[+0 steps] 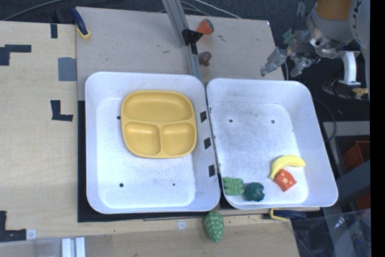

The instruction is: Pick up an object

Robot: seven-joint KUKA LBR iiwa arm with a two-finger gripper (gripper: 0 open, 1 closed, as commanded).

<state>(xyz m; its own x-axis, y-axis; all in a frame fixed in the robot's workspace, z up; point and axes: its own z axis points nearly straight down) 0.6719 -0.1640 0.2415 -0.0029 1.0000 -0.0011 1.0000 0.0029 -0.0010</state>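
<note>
My gripper (281, 67) hangs at the upper right, above the far right corner of the right bin (252, 93), with its fingers spread apart and nothing between them. In that bin's near right corner lie a yellow banana (287, 162) and a red block (285, 180), touching each other. Along the bin's near edge sit a light green toy (233, 185) and a dark green toy (254, 191). All of these lie well below the gripper in the view.
The left bin (102, 189) holds a yellow divided plate (159, 123). A green bumpy toy (213, 226) lies on the bench in front of the bins. A slanted metal post (172, 0) stands behind them, with a small orange object (206, 26) beside it.
</note>
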